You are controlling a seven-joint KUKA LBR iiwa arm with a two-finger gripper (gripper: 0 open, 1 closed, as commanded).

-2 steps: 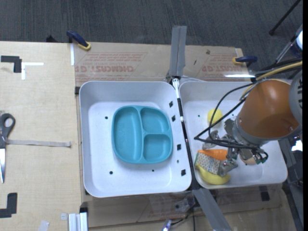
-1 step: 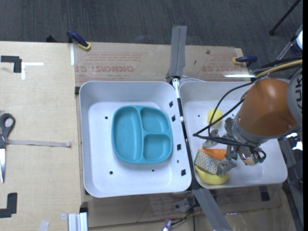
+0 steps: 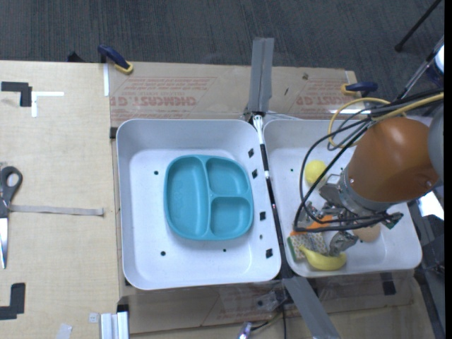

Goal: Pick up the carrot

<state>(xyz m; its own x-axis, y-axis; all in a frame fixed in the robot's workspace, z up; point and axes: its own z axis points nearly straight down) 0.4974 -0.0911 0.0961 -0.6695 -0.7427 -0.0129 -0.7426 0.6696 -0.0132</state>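
A small strip of orange, which looks like the carrot (image 3: 319, 218), shows in the right bin (image 3: 282, 189), mostly hidden under the arm's wrist. The gripper (image 3: 332, 229) hangs low in that bin, right over the orange strip, with the orange-banded wrist (image 3: 392, 161) and black cables covering most of it. Whether anything is held cannot be made out from this angle.
A yellow banana (image 3: 325, 260) lies at the right bin's front edge, next to a speckled grey item (image 3: 311, 244). A yellow round fruit (image 3: 315, 171) sits further back. The left bin (image 3: 141, 189) holds a blue divided plate (image 3: 209, 197). Scissors (image 3: 7, 189) lie on the bench at far left.
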